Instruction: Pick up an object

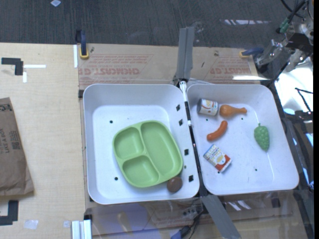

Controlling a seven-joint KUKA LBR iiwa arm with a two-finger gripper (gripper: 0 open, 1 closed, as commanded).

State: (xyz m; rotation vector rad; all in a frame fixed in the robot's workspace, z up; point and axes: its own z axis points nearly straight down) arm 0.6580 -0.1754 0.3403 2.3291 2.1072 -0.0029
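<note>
The right bin point(279, 180) holds several small items: a little can point(208, 107) on its side, an orange drumstick point(233, 110), a red-orange sausage point(217, 130), a green bumpy fruit point(262, 137) and a small printed carton point(218, 158). In the left bin point(94, 133) lies a green divided plate point(147, 153), with a brown round thing point(174, 184) against its near right rim. My gripper point(273, 58) hangs at the top right, beyond the far corner of the right bin and well above and away from every item. Nothing is seen in it.
A grey post point(185, 54) rises behind the seam between the bins. Cardboard point(129, 66) lies behind them. A brown paper bag point(12, 148) rests on the wooden bench at the far left. Cables and gear point(299, 14) crowd the top right corner.
</note>
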